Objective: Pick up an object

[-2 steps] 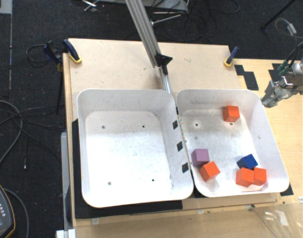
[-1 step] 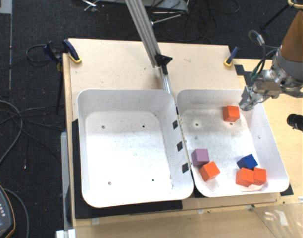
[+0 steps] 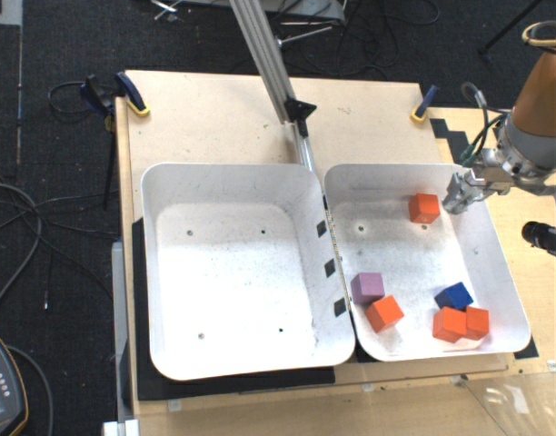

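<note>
My pincer (image 3: 459, 195) hangs over the far right rim of the right bin (image 3: 496, 271), my grey wrist and orange band rising behind it toward the right edge of the bench (image 3: 223, 125). The fingers are small and blurred against the white wall — I cannot tell whether they stand apart or together, and I see nothing between them.

Taking the right bin as my reference, the contents are as follows. One orange cube (image 3: 424, 208) sits in the bin's far part, just left of my pincer and apart from it. A purple cube (image 3: 367, 287) lies near the bin's left wall, toward the near side, with a second orange cube (image 3: 384, 312) just beside it on the nearer side, possibly touching. In the bin's near right corner a blue cube (image 3: 453, 295) rests just behind a pair of orange cubes (image 3: 461, 323) that press against each other.

The left bin (image 3: 155, 243) adjoins the right bin along its left wall — a slanted metal rail (image 3: 264, 53) runs down from the far side of the bench to that shared edge.
</note>
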`<state>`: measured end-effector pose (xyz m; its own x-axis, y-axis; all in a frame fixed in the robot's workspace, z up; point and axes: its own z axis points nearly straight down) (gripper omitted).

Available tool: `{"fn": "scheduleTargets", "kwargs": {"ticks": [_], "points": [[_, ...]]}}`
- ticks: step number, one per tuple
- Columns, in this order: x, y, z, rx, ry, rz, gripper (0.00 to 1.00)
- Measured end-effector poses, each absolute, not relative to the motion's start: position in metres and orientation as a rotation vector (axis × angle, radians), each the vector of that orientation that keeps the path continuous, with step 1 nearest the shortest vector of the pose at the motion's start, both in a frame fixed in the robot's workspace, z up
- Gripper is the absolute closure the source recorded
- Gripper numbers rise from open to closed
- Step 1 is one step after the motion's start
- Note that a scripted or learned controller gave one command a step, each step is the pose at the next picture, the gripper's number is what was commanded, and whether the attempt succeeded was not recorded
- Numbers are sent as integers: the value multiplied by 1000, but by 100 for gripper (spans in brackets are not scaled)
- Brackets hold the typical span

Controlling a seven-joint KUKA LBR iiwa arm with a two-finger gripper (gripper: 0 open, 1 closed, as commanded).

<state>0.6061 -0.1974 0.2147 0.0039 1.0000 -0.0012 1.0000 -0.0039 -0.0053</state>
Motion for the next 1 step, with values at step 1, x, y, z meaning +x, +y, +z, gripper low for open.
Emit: {"fn": "scheduleTargets", "kwargs": {"ticks": [1], "points": [[607, -195, 220, -2222, -2223, 1, 0]]}}
